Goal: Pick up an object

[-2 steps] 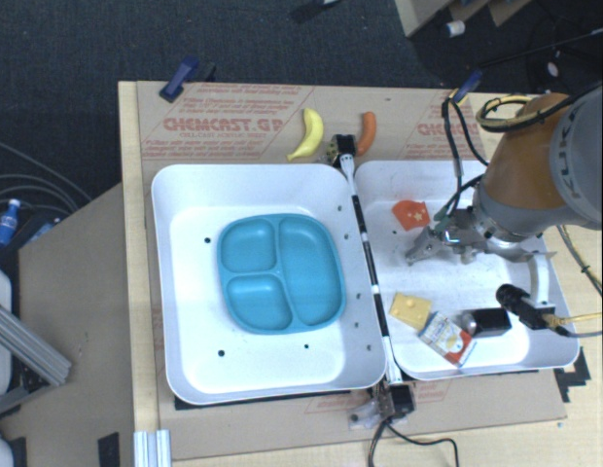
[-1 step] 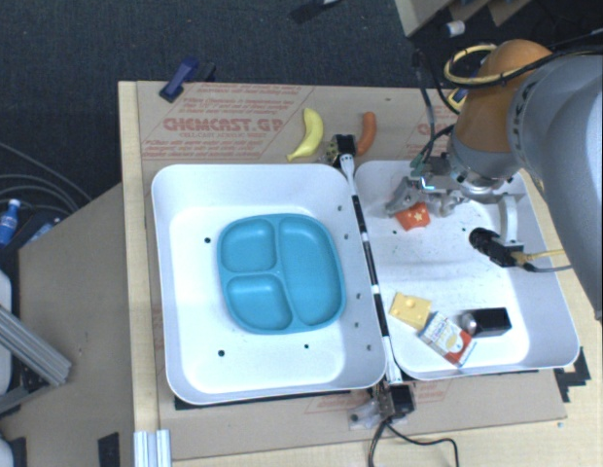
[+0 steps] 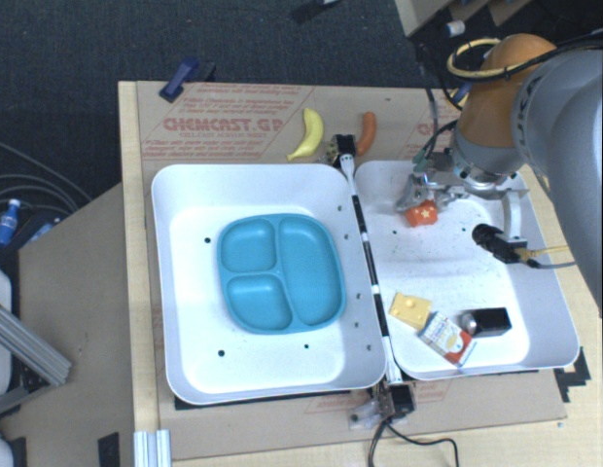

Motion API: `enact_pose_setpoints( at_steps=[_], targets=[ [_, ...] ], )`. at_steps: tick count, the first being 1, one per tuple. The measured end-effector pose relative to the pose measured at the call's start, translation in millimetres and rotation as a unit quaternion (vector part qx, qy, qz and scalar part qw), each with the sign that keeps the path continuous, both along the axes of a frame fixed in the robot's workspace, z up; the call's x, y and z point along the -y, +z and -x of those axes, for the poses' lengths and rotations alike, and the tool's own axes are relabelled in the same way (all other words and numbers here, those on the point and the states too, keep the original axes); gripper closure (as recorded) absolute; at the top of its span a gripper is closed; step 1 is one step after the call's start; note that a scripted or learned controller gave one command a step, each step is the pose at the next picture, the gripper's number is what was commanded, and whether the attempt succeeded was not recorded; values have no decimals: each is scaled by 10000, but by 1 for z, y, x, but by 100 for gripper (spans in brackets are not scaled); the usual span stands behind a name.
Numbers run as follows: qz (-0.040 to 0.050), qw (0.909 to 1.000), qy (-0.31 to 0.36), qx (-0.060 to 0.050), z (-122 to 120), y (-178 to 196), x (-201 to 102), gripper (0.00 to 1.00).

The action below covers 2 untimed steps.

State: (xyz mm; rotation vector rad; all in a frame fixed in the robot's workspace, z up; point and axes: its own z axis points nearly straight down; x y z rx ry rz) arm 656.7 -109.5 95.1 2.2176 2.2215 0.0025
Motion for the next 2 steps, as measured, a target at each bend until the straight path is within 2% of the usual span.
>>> enact_pose_setpoints(
  at_steps=[1, 2],
  targets=[
    [-8, 10000, -1, -5, 17, 90, -81, 100],
    [-9, 10000, -2, -25, 60, 142, -95, 100]
  ],
)
